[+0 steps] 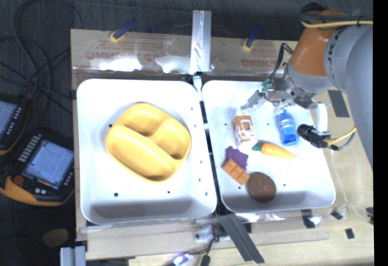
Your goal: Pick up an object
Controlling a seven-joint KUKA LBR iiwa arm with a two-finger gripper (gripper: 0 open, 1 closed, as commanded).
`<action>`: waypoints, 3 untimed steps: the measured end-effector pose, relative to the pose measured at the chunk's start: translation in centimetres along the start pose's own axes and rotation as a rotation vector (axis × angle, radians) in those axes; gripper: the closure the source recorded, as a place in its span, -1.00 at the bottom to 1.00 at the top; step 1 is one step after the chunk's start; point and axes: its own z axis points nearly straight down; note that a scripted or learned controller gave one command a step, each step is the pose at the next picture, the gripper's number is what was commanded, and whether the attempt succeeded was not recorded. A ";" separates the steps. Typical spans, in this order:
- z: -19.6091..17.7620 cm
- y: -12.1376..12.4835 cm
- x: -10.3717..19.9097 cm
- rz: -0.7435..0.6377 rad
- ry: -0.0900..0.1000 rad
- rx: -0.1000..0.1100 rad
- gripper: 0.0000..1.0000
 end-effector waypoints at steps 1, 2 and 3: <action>4.0 3.2 -2.1 0.080 -0.003 0.032 -1.00; 2.9 3.3 -2.2 0.078 -0.010 0.032 1.00; 2.9 3.3 -2.2 0.078 -0.011 0.032 -1.00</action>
